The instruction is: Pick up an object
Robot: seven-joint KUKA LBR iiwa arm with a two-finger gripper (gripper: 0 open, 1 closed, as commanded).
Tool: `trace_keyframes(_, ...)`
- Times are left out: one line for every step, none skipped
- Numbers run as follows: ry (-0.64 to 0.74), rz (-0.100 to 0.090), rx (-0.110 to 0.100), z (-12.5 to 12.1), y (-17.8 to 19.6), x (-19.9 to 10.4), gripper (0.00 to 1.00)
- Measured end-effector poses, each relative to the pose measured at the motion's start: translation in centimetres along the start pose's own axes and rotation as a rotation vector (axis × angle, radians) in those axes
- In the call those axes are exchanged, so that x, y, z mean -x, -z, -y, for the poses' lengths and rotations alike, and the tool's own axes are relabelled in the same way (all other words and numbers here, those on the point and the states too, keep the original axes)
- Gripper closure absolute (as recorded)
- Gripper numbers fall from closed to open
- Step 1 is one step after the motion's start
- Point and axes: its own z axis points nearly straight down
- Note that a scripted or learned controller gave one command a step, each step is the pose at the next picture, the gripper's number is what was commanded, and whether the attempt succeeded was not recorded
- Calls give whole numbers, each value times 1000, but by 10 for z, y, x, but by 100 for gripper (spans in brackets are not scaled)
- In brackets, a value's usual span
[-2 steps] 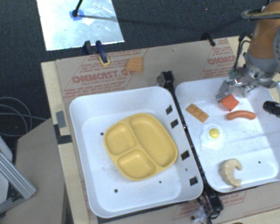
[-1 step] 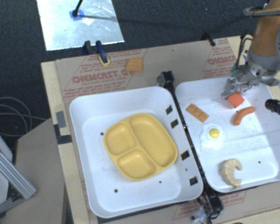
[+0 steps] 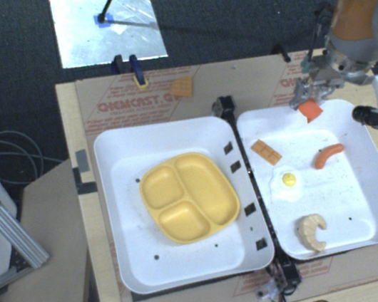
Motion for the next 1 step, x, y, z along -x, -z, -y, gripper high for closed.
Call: trace_keyframes(-2, -3, -15, 44, -1, -53, 100)
